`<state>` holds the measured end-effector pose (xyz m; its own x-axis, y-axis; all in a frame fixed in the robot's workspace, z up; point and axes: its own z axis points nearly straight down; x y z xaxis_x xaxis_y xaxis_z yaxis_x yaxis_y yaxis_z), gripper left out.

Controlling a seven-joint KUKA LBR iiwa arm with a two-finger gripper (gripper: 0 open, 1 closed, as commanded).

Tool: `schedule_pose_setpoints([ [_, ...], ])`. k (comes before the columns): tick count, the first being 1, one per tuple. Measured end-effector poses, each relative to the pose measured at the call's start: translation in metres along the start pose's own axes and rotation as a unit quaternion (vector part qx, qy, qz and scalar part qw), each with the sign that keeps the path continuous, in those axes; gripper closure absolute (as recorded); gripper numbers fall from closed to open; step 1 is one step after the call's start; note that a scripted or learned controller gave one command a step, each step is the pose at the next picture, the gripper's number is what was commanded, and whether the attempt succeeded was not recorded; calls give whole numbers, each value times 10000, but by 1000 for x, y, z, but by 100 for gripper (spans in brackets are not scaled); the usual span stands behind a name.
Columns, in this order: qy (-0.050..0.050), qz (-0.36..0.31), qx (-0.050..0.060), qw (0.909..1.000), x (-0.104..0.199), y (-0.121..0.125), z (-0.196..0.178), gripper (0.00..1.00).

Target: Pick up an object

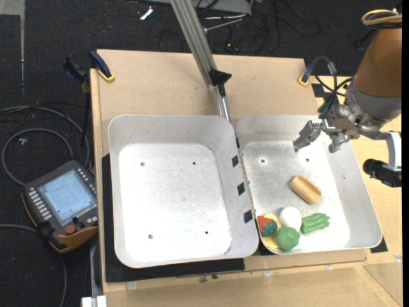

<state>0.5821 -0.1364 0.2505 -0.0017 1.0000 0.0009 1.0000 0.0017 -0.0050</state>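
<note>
- Two shallow white bins side by side on the tan worktop (166,82).
- Left bin (128,133): bare floor with a few small dark dots.
- Right bin (358,197): all items sit in its lower half, toward 6 o'clock.
- Tan bread-roll-shaped object (306,188) lies alone near the bin's middle, tilted.
- Below it a tight cluster at the front rim: white ball (290,217), green ball (287,238), a red-and-yellow piece (268,225) at the cluster's 9 o'clock, and a green ridged piece (315,223) at its 3 o'clock.
- Pincer (323,136) hangs over the right bin's upper part, fingers spread apart, nothing between them.
- The bread roll lies at about 6 o'clock from the pincer, clearly apart from it; the cluster lies further on the same way.
- Grey arm with its orange band (380,59) comes in from 3 o'clock.
- A handheld control pendant (61,200) lies on the floor at 9 o'clock from the worktop; its screen text is too small to read.
</note>
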Motion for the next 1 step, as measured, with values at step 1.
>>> schedule_pose_setpoints([
  [1, -6, 4, -24, 10000, 0, 1, -3, 0],
])
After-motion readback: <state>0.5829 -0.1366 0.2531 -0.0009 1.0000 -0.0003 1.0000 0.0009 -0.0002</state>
